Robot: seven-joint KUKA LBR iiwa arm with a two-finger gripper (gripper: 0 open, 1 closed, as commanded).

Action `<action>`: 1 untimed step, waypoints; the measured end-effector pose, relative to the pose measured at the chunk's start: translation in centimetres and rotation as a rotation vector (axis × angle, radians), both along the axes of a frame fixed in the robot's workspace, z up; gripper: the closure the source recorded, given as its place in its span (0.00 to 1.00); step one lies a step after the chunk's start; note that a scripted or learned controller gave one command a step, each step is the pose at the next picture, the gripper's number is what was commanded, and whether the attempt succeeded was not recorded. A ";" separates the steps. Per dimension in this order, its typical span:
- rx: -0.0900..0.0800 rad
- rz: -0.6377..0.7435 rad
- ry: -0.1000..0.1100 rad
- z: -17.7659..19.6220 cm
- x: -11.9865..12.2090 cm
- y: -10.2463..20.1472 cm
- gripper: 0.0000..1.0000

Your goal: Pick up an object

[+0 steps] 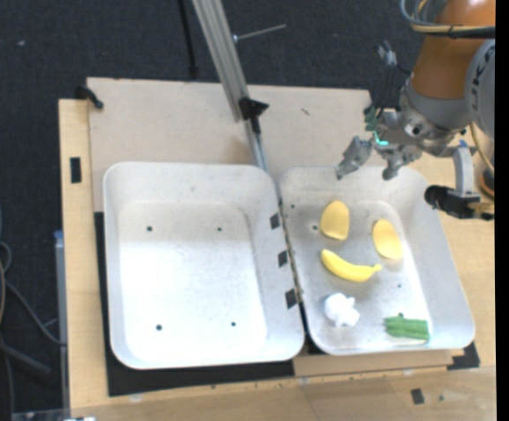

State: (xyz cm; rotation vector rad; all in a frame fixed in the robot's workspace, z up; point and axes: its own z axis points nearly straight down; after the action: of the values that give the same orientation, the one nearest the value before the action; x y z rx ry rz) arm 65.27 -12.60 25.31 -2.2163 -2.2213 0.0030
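Right bin [439,235]: curved yellow banana [351,267], two yellow pieces, white lump [341,310], green item [407,327]. Pincer [370,161] spread above, gripping nothing.

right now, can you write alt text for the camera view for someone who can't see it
A grey and orange robot arm reaches in from the right, its open gripper above the far edge of the right bin, which holds a banana, two yellow pieces, a white object and a green one.
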 end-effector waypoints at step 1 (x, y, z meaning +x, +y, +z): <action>-0.002 0.001 -0.005 0.3 0.1 0.0 0.00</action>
State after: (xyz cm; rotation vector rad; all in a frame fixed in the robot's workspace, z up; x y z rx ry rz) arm 65.34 -12.63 25.65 -2.2183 -2.2265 -0.0002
